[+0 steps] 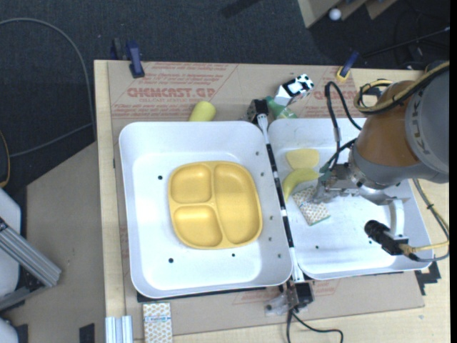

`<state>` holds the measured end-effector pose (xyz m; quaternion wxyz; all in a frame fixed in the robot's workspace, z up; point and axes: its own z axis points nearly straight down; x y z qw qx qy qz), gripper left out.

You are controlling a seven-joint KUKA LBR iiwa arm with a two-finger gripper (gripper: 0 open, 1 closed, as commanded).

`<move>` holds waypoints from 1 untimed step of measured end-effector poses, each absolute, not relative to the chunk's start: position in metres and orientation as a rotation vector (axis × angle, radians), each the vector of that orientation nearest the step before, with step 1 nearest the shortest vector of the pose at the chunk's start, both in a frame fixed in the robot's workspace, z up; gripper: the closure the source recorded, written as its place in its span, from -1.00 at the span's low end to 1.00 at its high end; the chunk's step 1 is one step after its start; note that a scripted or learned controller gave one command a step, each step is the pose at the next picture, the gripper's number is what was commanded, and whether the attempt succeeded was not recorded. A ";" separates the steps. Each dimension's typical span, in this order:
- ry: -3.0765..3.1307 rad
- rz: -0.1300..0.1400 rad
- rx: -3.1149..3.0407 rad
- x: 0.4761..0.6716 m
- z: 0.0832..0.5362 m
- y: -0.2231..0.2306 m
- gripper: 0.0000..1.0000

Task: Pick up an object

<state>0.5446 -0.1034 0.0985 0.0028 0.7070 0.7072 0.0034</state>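
Where the claw is: low in the right bin [343,245], with the claw [328,190] over the far right corner of a small spotted packet [311,211].
Claw state: you cannot tell from up here if it is apart or together, and you can see nothing held in it.
Things to pick: the packet lies flat near the middle of the right bin. A curved yellow piece [293,182] lies just beside its far left side. A paler yellow piece [303,158] lies just past that.
What could go wrong: the packet is thin and flat, so the claw may slide over it or just push it along the floor. If you grab only a corner, it may slip out on the way up.
Another worry: the yellow pieces are very close, so a push could shove them too.
Edges: the wall between the bins [275,184] is near on the left, so things you push that way may jam against it.
Open room: the near part of the right bin floor is bare, so you have space there.
Left bin [139,163]: the yellow plate [214,204] sits well apart and is not in your way.
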 end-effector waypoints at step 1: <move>2.218 0.010 2.217 0.545 0.099 -0.104 -1.00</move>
